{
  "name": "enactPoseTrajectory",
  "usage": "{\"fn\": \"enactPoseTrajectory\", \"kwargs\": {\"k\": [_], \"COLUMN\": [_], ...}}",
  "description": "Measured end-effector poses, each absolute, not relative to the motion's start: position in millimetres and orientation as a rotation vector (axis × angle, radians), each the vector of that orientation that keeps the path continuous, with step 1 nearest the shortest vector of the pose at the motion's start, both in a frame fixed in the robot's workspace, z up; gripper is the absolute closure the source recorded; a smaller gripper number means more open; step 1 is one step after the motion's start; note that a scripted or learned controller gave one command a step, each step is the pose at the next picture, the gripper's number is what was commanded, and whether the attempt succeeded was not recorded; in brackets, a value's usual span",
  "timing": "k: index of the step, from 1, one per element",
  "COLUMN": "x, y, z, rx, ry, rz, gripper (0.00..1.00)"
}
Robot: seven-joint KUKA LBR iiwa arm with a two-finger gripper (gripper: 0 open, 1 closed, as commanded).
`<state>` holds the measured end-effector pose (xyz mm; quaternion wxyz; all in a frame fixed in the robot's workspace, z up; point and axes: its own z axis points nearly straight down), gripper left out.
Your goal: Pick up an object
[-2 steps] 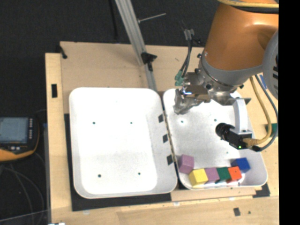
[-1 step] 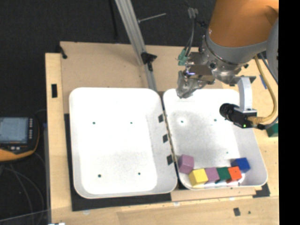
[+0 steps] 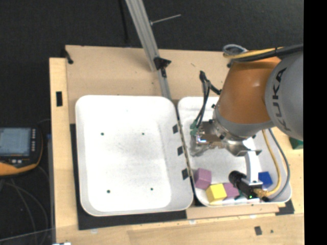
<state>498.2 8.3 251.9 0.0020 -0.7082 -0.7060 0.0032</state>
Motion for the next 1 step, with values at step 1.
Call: {"fn": "enactPoseTrajectory", "kwargs": {"k": [1], "x": [544.2], "y": [28.8], "z": [192.6], "rx": [-2.217], "ry": [-2.223], "rz": [0.006], "gripper": [1.00]}}
